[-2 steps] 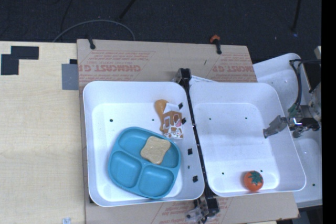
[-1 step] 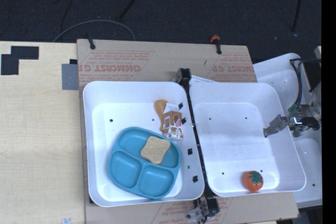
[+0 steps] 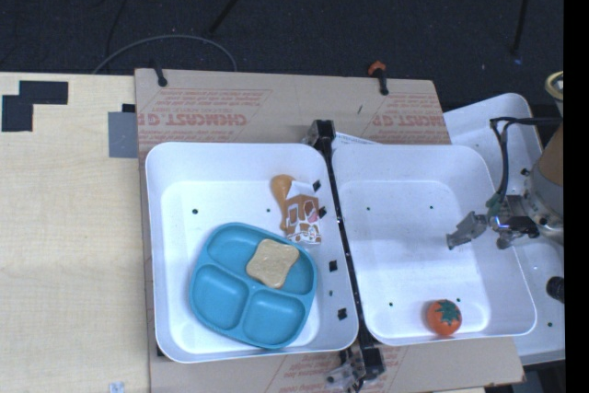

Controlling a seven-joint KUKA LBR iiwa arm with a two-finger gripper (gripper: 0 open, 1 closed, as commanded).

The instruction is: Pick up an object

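Tomato (image 3: pixel 444 317) seen loose in right bin (image 3: pixel 405 170); gripper (image 3: pixel 471 231) poised above bin floor, opening cannot be told, nothing seen held. Pick judged not done.

The arm (image 3: pixel 552 189) is cut off at the right edge, and the print on the small carton (image 3: pixel 302 220) is too small to read

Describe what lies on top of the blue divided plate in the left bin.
A tan, bread-like piece rests on the blue divided plate, across its upper compartments. The plate surface beneath that piece is covered, so nothing there can be seen.
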